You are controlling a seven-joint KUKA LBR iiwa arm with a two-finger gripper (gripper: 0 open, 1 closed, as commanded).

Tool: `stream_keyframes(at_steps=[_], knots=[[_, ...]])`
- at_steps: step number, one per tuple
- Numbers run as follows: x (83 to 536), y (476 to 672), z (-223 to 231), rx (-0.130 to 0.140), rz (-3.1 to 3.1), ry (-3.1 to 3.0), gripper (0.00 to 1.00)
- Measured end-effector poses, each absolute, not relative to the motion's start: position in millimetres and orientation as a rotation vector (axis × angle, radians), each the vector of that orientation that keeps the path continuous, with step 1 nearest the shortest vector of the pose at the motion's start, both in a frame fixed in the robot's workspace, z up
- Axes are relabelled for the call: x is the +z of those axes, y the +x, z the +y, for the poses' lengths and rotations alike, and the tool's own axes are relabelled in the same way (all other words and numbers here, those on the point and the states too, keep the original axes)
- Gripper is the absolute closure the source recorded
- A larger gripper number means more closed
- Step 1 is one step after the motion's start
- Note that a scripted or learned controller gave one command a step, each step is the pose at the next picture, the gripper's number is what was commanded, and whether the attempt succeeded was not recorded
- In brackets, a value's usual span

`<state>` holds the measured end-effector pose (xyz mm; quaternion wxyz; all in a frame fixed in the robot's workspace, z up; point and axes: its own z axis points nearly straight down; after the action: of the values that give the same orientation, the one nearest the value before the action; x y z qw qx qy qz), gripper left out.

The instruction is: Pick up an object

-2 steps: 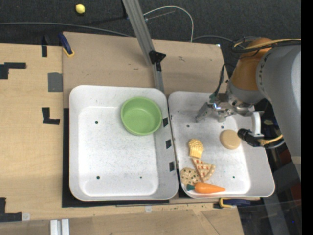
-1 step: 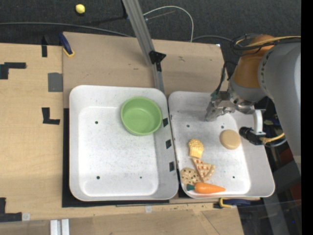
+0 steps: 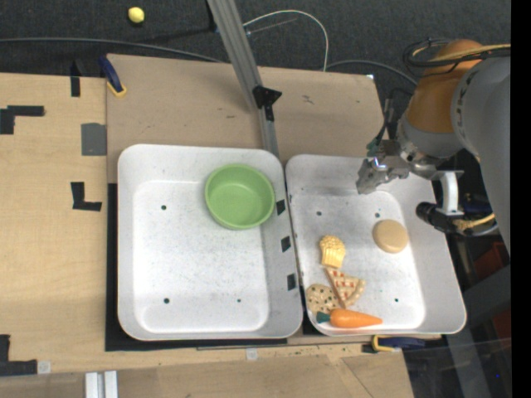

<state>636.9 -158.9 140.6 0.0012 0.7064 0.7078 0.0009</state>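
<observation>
My gripper (image 3: 371, 177) hangs over the back right part of the right bin (image 3: 431, 305), with nothing visible between its fingers. In that bin lie a round tan bun (image 3: 390, 236), a yellow corn piece (image 3: 333, 250), a pizza slice (image 3: 345, 288), a round cookie (image 3: 319, 297) and an orange carrot (image 3: 355, 319) near the front wall. The bun sits a little in front of and to the right of the gripper. A green bowl (image 3: 240, 196) stands in the back right part of the left bin (image 3: 149, 247).
A grey metal pole (image 3: 236, 48) slants down to the divide between the bins at the back. Cables run over the dark floor behind the bench. A small yellow ball (image 3: 136, 14) lies on the floor at top left. Black tape marks dot the wooden bench on the left.
</observation>
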Motion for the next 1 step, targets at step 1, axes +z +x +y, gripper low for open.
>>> stream_keyframes(at_steps=[1], knots=[[184.5, 634.6, -162.5, 0.003, 2.220, 2.218, 1.00]])
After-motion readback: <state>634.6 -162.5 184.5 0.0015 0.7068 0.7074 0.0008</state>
